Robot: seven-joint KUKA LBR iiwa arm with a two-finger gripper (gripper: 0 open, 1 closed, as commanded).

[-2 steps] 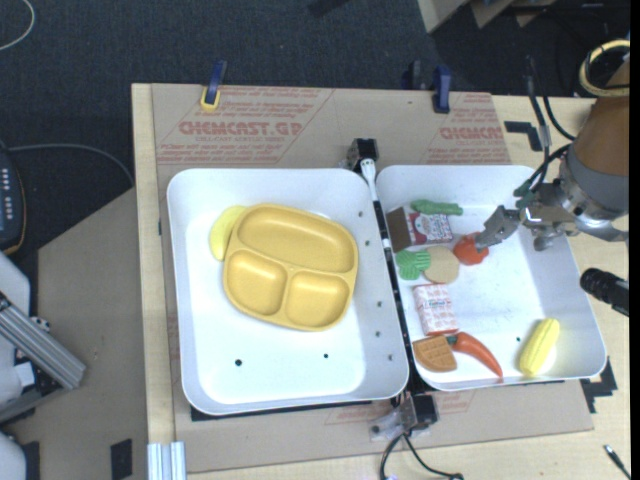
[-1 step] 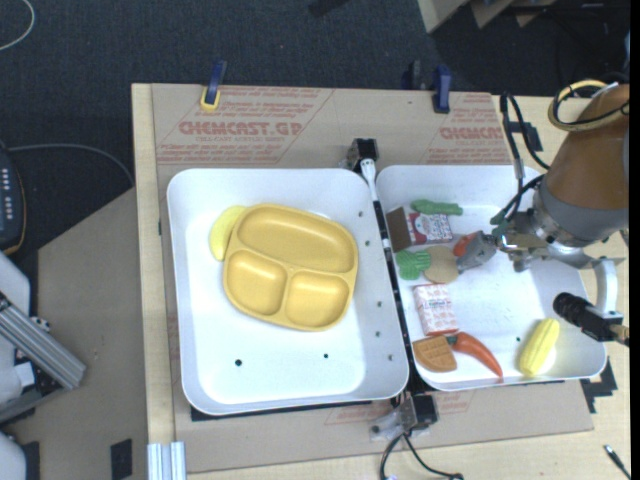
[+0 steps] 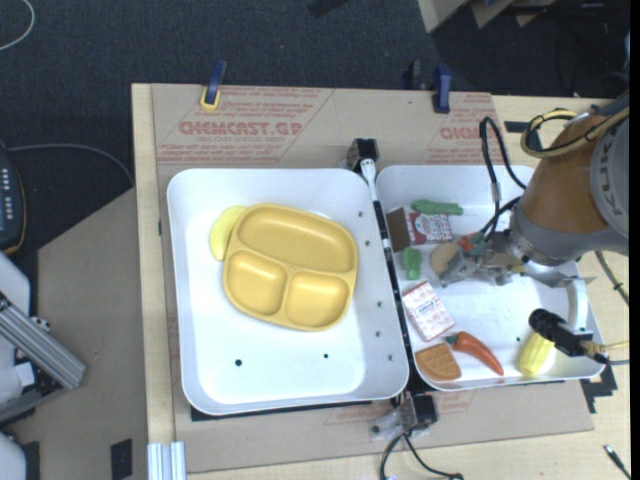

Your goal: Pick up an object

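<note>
Two shallow white bins side by side on the surface [image 3: 300, 133], rims meeting down the middle.

Left bin [image 3: 210, 358]: mostly taken up by a yellow divided tray [image 3: 290, 266], a yellow piece [image 3: 222, 232] poking out from under its left edge. Bare floor along the near and left walls.

Right bin [image 3: 505, 313]: crowded along the dividing wall and the near rim, open floor in the middle.
- At the far end, a green piece [image 3: 437, 207], with a brown block [image 3: 398, 230] and a red-and-white packet [image 3: 432, 230] just beside each other.
- Nearer the camera, a small green thing [image 3: 411, 262] close to the dividing wall, then a red-and-white card [image 3: 428, 310].
- Along the near rim, a brown slice [image 3: 438, 364], an orange-red vegetable [image 3: 476, 349] and a yellow cob [image 3: 534, 354] near the right corner.

Arm [image 3: 565, 203] over the right bin's right side, reaching in from the right. Tool [image 3: 470, 265] low in that bin, just beside a tan round piece [image 3: 446, 258] lying between the small green thing and the tool. Touching or not: hard to say. How far open: cannot tell from this angle.
</note>
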